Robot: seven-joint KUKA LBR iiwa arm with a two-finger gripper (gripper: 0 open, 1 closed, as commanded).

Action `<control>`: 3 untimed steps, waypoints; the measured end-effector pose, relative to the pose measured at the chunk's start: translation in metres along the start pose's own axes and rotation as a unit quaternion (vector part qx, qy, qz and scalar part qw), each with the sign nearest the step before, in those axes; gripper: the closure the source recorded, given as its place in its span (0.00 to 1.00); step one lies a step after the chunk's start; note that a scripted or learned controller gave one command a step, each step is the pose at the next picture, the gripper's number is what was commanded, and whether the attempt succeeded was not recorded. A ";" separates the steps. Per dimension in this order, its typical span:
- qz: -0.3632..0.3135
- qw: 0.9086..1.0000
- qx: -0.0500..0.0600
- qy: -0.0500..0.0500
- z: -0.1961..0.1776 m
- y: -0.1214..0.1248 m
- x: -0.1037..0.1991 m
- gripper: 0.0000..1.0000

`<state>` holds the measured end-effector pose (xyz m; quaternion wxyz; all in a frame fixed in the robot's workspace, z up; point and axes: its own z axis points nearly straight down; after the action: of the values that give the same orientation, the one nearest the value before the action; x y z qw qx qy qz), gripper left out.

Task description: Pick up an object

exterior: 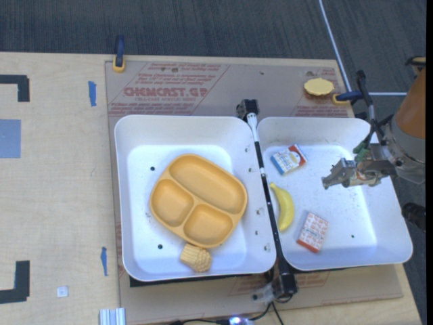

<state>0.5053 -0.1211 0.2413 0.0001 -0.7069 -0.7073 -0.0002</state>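
Two bins (pixel 135 137); backing board (pixel 166 92) reads "CHEMCAST GP".

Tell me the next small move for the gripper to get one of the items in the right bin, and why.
Probably a short move toward the near edge of the right bin and then down. The gripper hangs above bare floor with nothing between its fingers, and the orange-and-white packet lies just in front of it, flat and apart from the banana.
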 end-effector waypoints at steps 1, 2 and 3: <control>0.001 1.000 0.002 0.000 0.127 0.022 -0.030 0.00; 0.001 1.000 -0.001 -0.001 0.155 0.018 0.018 0.00; 0.003 1.000 -0.006 -0.005 0.153 0.013 0.023 0.00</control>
<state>0.5181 -0.0976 0.0879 -0.0080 -0.7092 -0.7050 -0.0010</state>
